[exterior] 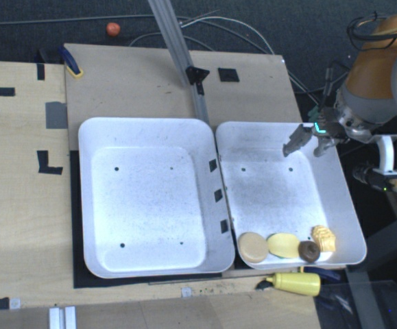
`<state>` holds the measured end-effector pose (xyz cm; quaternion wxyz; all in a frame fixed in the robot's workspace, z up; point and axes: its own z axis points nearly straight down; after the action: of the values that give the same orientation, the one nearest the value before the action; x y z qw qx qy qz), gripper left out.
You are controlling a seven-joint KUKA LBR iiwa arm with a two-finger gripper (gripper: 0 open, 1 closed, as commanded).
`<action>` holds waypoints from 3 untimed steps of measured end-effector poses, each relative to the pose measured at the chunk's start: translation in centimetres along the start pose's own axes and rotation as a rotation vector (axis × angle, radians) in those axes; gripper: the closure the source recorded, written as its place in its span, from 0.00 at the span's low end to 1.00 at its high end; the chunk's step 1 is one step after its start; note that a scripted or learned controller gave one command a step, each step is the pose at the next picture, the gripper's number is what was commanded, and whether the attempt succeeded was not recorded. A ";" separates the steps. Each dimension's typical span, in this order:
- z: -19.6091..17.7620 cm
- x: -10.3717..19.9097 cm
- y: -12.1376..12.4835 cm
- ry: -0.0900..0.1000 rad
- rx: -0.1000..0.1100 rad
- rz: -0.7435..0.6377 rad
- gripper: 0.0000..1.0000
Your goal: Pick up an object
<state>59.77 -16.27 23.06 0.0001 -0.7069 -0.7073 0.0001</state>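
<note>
Dark carpet surrounds a tan bench (150,81) that carries two shallow white bins side by side, and the right bin (280,184) serves as the landmark for everything else. Touching its left wall is the left bin (143,197), whose floor shows only faint grey speckling. Along the near wall of the right bin lies a row of small things: a tan round disc (253,247) at the left end, a pale yellow oval piece (282,245) just beside it, then a dark brown round piece (309,251) touching a golden ridged lump (324,238) at the right end. Outside the right bin, just beyond its near wall, a yellow-handled tool (296,283) lies on the bench. The gripper (310,141) hangs over the far right corner of the right bin, well apart from the row of things, its two dark fingers spread apart with nothing between them. Behind it rises the arm's orange band (373,70). Far beyond the bins, a small orange ball (113,28) rests on the carpet.
</note>
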 end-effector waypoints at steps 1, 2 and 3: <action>0.0 0.0 0.0 0.000 0.000 0.000 0.00; 5.9 -0.8 -0.4 0.001 0.005 0.001 0.00; 12.0 -0.4 -1.1 0.001 0.006 0.000 0.00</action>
<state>58.63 -16.67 11.02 0.0025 -0.7068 -0.7074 0.0018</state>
